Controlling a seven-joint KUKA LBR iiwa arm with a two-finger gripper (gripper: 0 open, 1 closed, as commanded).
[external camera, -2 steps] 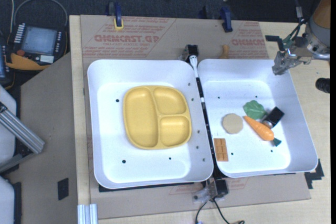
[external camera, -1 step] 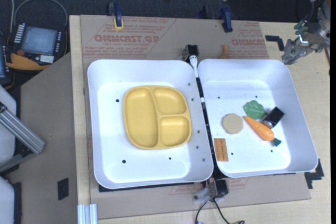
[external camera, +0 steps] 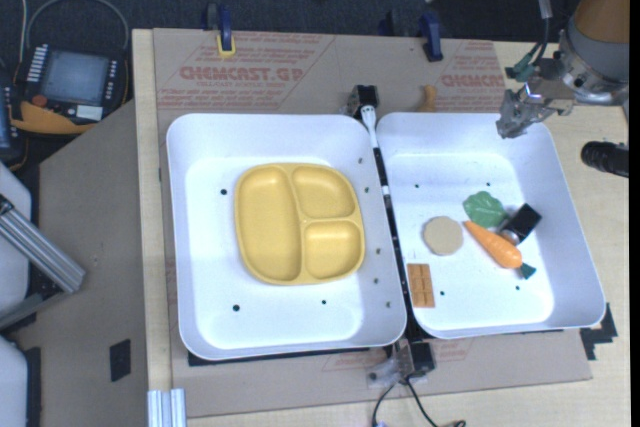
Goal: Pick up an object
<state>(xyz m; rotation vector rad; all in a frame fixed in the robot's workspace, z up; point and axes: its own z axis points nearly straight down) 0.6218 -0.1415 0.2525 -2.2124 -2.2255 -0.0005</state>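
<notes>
1. Camera view, arm first: the arm (external camera: 600, 15) came in from the upper right corner, its orange band up near the frame edge and the grey wrist angled down and to the left. The gripper (external camera: 515, 120) hung over the far rim of the right bin (external camera: 570, 260), close to that bin's top right corner.

2. Fingers: too small and blurry at that angle, so I honestly couldn't tell if they were spread or pinched. Nothing was visible between them.

3. Where the pickable stuff sat: all of it was in the right bin, in the nearer half, well apart from the gripper. A toy carrot (external camera: 495, 245) lay at a slant with its thick end toward the lower right. A green leafy piece (external camera: 484, 208) sat just up-left of it, touching or almost touching. A small black block (external camera: 521, 221) leaned right beside the carrot's upper side. A tan round disc (external camera: 442, 236) lay to the carrot's left, a bit apart. A flat orange-brown rectangular piece (external camera: 421, 284) rested near the bin's left wall, closer to the front.

4. Everything else: the left bin (external camera: 200, 245) held a yellow divided plate (external camera: 298, 221) with three compartments, roughly centred. Both bins sat on a cardboard sheet (external camera: 280, 65) with red lettering, held down by two clamps (external camera: 225, 27) at the far edge. A handheld control pendant (external camera: 70, 80) with a screen lay off to the left on the dark floor.
</notes>
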